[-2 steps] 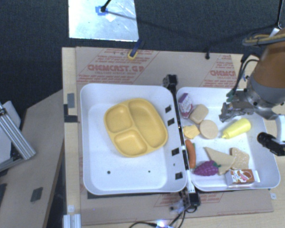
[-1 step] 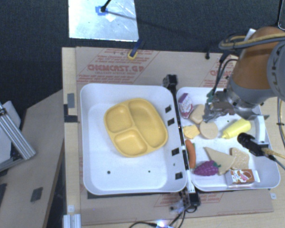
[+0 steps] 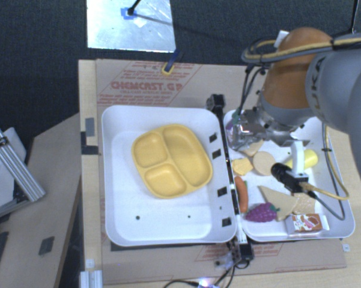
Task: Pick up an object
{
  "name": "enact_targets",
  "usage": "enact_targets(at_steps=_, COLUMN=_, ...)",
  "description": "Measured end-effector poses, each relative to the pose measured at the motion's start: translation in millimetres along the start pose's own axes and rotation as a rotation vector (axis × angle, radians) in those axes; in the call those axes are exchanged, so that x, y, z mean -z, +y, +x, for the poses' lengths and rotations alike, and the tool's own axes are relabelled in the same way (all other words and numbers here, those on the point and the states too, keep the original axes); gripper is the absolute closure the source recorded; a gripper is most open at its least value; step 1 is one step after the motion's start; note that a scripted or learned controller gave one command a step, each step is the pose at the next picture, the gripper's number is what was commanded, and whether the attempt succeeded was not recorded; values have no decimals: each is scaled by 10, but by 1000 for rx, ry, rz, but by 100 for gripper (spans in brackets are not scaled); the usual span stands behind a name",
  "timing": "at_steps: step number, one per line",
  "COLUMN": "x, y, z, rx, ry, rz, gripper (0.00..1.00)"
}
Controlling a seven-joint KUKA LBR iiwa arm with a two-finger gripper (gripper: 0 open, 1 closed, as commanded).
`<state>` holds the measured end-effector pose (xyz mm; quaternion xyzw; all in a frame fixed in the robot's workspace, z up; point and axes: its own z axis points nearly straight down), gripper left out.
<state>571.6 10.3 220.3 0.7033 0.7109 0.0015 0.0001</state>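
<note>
Arm: reaches in from the right, bent low over the right bin (image 3: 342,224), its orange band over the bin's far end.
Claw: claw (image 3: 243,131) is down at the bin's far left corner, beside the divider; whether it is spread or pinched I cannot tell, the wrist covers it.
Targets: toy food lies just nearer the camera than the claw: a round cracker (image 3: 265,162), a carrot (image 3: 242,195), grapes (image 3: 262,212), a bread wedge (image 3: 277,198), a small carton (image 3: 306,222).
Key relation: the cracker is closest, just below the claw; the carrot's long axis runs along the divider.
Left bin: holds a yellow tray (image 3: 171,159), well apart from the claw.
Hidden: anything under the wrist; nothing visibly gripped.
</note>
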Motion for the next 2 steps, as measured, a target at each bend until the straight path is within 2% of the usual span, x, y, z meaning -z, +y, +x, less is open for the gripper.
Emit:
enact_targets(at_steps=1, x=141, y=37, z=415, rx=-2, ry=0, rz=0, gripper=100)
enact_targets(at_steps=2, x=132, y=36, z=363, rx=-9, ry=-2, rz=1, gripper=100)
